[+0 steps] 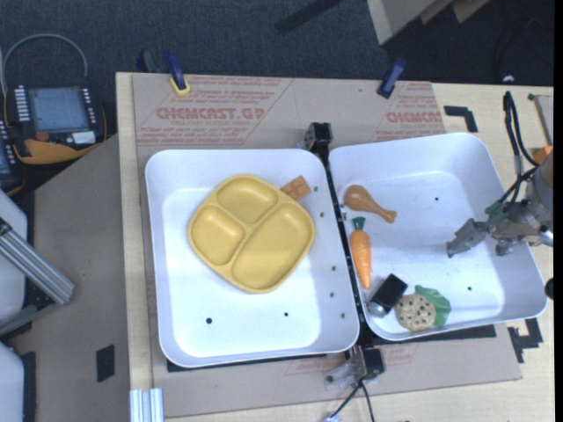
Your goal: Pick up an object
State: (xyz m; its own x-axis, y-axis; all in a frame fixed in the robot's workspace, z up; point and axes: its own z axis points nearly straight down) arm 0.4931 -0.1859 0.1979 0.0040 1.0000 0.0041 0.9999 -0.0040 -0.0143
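The gripper (479, 236) hangs released over the right bin (457, 161), grasping nothing. A carrot (361, 253) (orange, green-topped) lies near the bin's left wall, below a tan drumstick (368, 203) and above a cookie (412, 311).

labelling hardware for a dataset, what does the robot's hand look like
The hand is dull grey metal, with slim angular fingers on a blocky grey body with a hint of green on top. Black cables loop above it, and a sliver of orange band shows near the frame edge.

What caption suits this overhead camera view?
Claw over right bin near toy carrot; yellow plate in left bin.
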